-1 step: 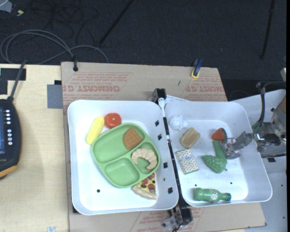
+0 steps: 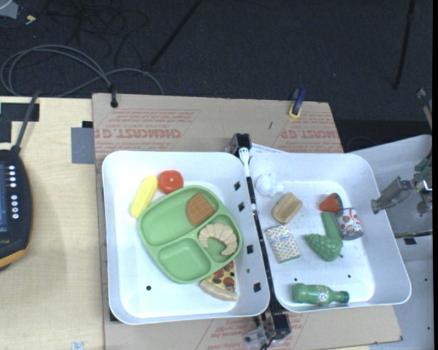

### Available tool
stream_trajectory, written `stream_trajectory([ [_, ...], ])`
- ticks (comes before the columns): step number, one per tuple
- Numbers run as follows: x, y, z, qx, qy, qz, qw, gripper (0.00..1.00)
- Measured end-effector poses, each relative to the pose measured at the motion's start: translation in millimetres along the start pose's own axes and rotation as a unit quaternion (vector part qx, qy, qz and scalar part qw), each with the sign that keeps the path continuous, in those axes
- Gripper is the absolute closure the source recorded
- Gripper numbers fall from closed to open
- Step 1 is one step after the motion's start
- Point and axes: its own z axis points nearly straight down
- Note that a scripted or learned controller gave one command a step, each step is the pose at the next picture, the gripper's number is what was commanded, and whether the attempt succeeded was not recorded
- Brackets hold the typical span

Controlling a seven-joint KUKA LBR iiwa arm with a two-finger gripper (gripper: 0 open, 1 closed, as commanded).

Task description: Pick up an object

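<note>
Both white bins (image 2: 124, 268) look like smooth, slightly glossy plastic. The green divided plate (image 2: 168, 261) is matt plastic. Beneath them lies printed brown cardboard (image 2: 204, 126) on a pale wood-grain desk (image 2: 44, 297). The green bottle (image 2: 319, 294) shines glossily.

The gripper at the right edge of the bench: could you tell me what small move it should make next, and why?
Probably a short reach inward over the right bin. The gripper sits outside the bin's right rim with nothing seen in it, and the nearest things, the small can and the green broccoli, lie just inside that rim.
</note>
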Motion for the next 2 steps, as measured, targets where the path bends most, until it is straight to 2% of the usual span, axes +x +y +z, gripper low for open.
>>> stream_trajectory([
  [1, 51.5, 2.5, -129.1, -0.001, 0.0, 0.0, 1.0, 0.0],
  [2, 51.4, 2.5, -131.6, 0.008, 0.0, -0.001, 1.0, 1.0],
])
